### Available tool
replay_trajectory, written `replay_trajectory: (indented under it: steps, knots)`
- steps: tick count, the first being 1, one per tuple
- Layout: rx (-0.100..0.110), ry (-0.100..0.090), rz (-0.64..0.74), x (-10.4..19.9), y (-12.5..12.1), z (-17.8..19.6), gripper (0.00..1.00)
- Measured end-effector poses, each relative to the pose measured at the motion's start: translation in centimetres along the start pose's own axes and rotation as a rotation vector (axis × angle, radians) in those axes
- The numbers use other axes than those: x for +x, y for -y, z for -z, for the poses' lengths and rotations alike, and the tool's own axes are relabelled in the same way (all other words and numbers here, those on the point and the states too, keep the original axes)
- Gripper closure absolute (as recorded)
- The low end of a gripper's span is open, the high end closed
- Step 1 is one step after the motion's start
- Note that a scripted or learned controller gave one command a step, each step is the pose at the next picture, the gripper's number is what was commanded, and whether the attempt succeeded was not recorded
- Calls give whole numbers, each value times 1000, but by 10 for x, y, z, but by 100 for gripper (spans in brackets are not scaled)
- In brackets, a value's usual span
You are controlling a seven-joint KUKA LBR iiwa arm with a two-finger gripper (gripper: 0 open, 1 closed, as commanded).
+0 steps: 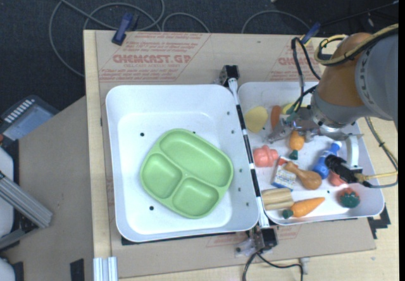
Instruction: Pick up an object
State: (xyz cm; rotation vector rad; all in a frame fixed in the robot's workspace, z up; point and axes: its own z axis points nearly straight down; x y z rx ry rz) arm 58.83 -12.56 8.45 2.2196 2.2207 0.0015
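Observation:
The right bin holds several toy foods. A yellow lemon and an orange stick-shaped piece lie at its far left. A small orange piece sits in the middle, with a pink piece to its left. Nearer the front lie a drumstick, a small printed box, a blue bottle, a tan block, a carrot and a red-and-green fruit. My gripper hangs low over the bin, just above the small orange piece and right of the lemon.
The left bin holds a green divided plate. The arm's grey body and orange band cover the right bin's far right part. Cables run along the bench's far edge and right side.

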Motion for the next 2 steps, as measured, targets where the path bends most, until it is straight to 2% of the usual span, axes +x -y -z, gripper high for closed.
replay_trajectory:
  steps: [1,2]
  knots:
    - [-2,1,0,0,0,10,100]
    - [0,-2,1,84,-1,101,100]
